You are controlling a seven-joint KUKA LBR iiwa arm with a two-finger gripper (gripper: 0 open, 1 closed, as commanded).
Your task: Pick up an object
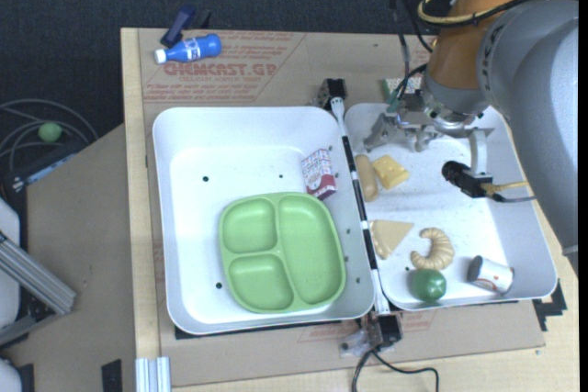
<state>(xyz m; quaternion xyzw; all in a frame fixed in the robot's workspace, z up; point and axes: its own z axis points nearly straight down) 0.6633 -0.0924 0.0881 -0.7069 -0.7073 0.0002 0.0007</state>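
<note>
My gripper [399, 139] hangs over the far end of the right bin [525, 239], open, with nothing between its fingers. Just in front of it lie a tan bread stick [366, 176] and a yellow cheese block [391, 171]. Nearer the front of that bin are a pale yellow wedge [390, 237], a croissant [435, 246], a green ball [427, 285] and a small white and red can [490, 274] on its side. In the left bin [179, 197] sit a green divided plate [280, 251] and a small red and white carton [319, 173].
A blue and white bottle [188, 49] lies on the cardboard behind the left bin. The divider between the two bins runs close beside the bread stick. The grey arm fills the upper right above the right bin.
</note>
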